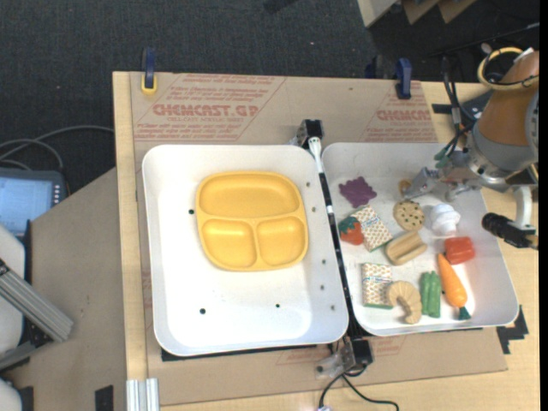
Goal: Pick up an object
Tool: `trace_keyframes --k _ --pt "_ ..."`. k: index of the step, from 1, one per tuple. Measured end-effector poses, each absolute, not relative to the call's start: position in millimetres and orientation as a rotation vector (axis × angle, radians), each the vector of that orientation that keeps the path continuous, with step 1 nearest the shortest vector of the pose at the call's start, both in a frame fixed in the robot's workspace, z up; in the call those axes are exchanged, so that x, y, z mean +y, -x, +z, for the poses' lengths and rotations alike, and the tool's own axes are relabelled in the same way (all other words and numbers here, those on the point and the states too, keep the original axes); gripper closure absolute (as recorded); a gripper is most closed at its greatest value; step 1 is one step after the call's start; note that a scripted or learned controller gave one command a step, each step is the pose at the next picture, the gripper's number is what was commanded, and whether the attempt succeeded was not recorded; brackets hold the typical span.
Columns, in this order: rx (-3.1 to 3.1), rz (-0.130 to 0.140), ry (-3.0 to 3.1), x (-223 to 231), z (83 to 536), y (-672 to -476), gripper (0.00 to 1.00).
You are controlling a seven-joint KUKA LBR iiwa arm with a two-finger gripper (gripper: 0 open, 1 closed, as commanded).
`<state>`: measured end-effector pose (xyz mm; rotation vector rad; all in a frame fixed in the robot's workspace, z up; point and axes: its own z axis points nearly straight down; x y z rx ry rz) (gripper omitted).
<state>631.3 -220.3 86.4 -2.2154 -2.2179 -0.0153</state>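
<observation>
So the pickable stuff is all piled in the right bin (505, 302): little toy food pieces. There's a purple piece (357, 191) at the far left, a cookie (409, 215) with dark chips, a white lump (443, 219), a red piece (459, 249), a carrot (453, 282), a green piece (430, 293), a tan mushroom-looking thing (405, 299), 2 patterned blocks (375, 282) and a tan roll (405, 247).

My guess is these are all light plastic or foam, so weight's no issue. Slip is. The carrot and roll are long and rounded, so I'd pinch them across the narrow width at the middle, not end to end. The cookie lies flat, which looks awkward to get under. The green piece sits just beside the carrot, so going for either risks nudging the other. The white lump is nearest the gripper (437, 181) and fairly free, probably the easiest take.

The gripper hangs over the far part of the right bin, just above the cookie and white lump. I honestly can't tell its state from this angle.

The left bin (163, 229) has a yellow divided tray (253, 219) in it. Both bins sit on the counter (128, 127).
</observation>
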Motion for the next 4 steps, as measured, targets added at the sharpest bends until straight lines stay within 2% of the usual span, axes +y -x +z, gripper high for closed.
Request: trace_keyframes --k 1,2,3,4 --pt "-2.223 0.014 2.212 -140.3 88.1 -666.4 0.00" --pt "-2.205 0.027 2.215 -146.8 95.9 -661.6 1.00" --pt "-2.211 0.019 2.218 -146.2 97.4 -663.8 0.00" --pt "-2.210 -0.007 2.226 -219.6 86.1 -590.6 0.00"
